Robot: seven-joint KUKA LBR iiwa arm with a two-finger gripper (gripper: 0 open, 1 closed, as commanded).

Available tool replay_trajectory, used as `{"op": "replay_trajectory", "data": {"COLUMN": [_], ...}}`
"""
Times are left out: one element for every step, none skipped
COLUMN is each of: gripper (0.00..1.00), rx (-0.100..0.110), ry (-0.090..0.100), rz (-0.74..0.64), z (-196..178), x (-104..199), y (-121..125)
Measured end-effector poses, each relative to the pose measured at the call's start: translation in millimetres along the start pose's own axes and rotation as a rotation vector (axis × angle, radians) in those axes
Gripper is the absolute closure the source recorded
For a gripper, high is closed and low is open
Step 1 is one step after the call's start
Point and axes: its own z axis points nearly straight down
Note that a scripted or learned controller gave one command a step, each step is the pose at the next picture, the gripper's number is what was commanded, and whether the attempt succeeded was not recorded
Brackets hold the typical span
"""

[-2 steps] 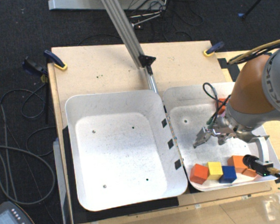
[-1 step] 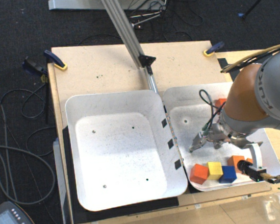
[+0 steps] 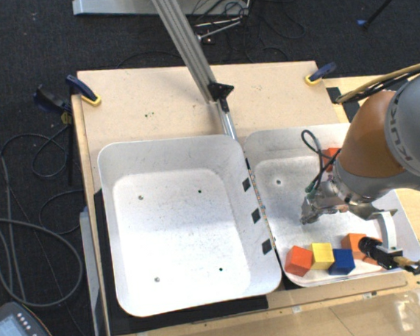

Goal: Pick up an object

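Nearest me, along the front wall of the right bin point(image 3: 282, 182), a row of blocks: orange-red block point(image 3: 299, 260), yellow block point(image 3: 322, 253) touching or just beside it, blue block point(image 3: 342, 261) against the yellow one, and a second orange block point(image 3: 352, 243) partly hidden behind robot hardware. All four lie on the bin floor and none is lifted.

A bit farther in, the gripper point(image 3: 312, 210) is low over bare bin floor, near the row but apart from it. I see nothing in it. I can't tell whether it's spread or pressed together, since the wrist covers it from this angle.

Behind that, a scrap of another orange thing point(image 3: 332, 154) shows by the arm point(image 3: 374, 144); mostly hidden, can't say what it is.

The left bin point(image 3: 170, 219) has no objects that I can make out. Far edge of the bench point(image 3: 152, 103): two clamps point(image 3: 84, 91).

My read is that the pick is not done. No grasp is visible, so what's left is to close on something, likely a block from the front row, and lift it.
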Motion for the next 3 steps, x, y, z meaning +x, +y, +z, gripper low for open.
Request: {"op": "replay_trajectory", "data": {"gripper": [1.0, 1.0, 1.0], "rx": [-0.004, -0.004, -0.001], "ry": [-0.002, -0.002, 0.001], "rz": [-0.003, -0.004, -0.009], "z": [-50.7, -103.8, -103.3], "x": [-4.2, -4.5, 36.5], "y": [11.1, 12.7, 30.9]}}
